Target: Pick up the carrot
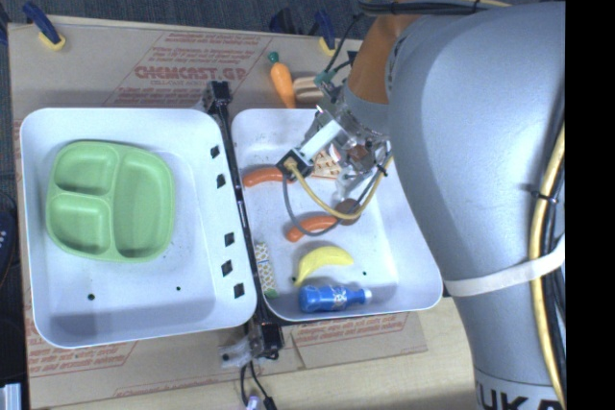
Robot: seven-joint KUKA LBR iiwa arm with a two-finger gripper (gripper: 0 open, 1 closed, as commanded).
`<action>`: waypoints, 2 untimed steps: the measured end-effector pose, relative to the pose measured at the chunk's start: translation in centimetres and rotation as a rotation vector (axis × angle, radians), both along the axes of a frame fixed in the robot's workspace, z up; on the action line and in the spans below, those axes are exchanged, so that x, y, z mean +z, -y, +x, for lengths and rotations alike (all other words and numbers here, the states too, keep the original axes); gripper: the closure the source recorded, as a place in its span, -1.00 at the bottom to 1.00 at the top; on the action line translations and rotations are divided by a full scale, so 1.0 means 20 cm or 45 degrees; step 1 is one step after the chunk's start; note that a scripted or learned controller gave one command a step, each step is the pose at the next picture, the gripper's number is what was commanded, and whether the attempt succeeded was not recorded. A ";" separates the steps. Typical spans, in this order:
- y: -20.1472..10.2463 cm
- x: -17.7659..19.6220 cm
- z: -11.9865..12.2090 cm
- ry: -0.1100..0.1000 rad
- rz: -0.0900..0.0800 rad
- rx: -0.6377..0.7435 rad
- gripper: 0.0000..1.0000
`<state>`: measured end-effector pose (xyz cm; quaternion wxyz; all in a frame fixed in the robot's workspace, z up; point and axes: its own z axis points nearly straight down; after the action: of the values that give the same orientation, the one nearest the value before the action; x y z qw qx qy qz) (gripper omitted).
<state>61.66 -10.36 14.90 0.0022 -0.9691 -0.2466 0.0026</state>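
The carrot [282,83], orange with a small green top, lies outside the bins on the cardboard just past the far rim of the right bin [415,235]. My gripper [356,168] hangs low over the far middle of that right bin, below and to the right of the carrot, about a hand's width from it. Cables and the wrist housing cover its tip. Nothing can be seen held in it.
In the right bin lie two orange sausages [259,176] [310,227], a banana [324,261] and a blue bottle [332,298] near the front rim. A green divided plate [110,200] sits in the left bin [58,322]. A tan object [308,90] lies beside the carrot.
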 end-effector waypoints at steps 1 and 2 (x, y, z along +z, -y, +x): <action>-0.24 0.21 0.10 0.000 -0.004 -0.289 -1.00; -0.03 0.04 0.13 -0.003 -0.005 -0.371 -1.00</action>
<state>64.21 -9.75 15.63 0.0011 -0.9946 -0.1034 0.0039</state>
